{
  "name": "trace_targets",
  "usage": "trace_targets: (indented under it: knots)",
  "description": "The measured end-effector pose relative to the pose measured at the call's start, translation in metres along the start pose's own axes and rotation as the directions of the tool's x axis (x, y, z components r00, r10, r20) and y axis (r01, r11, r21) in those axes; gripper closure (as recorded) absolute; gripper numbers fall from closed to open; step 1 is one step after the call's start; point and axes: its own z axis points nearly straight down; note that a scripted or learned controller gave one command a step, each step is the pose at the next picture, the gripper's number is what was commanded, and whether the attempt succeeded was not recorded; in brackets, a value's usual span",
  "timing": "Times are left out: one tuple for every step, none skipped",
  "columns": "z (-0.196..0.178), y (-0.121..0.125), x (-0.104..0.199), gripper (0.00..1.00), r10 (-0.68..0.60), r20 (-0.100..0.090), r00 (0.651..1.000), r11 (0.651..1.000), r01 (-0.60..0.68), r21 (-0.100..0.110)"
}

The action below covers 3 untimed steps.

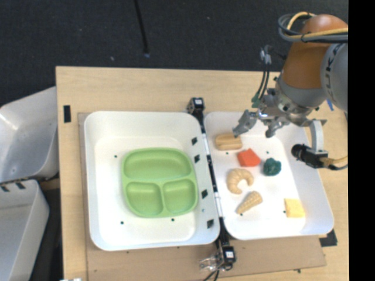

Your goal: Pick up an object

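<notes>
The right bin (310, 218) holds several small objects: a tan bread roll (228, 141), a red block (248, 158), a dark green lump (271, 167), a beige croissant (239, 180), a cone-shaped piece (249, 202) and a yellow cube (294, 208). My gripper (258, 127) hangs over the bin's far end, just right of and above the bread roll. Its two fingers are spread apart with nothing between them.
The left bin (99, 215) contains a green divided plate (159, 181). A ridge with black clips (206, 174) separates the two bins. The arm's grey and orange body (307, 63) looms over the right bin's far corner, with a black cable (310, 156) beside it.
</notes>
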Motion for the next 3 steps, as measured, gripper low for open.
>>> trace_targets:
  knots:
    - [0.053, 0.002, -0.011, 0.00, 0.001, 0.000, 1.000, 1.000, -0.001, 0.000]
    - [0.110, 0.011, -0.009, 0.00, -0.002, 0.001, 1.000, 1.000, 0.002, -0.003]
    - [0.098, 0.012, -0.009, 1.00, 0.001, -0.001, 1.000, 1.000, -0.001, -0.004]
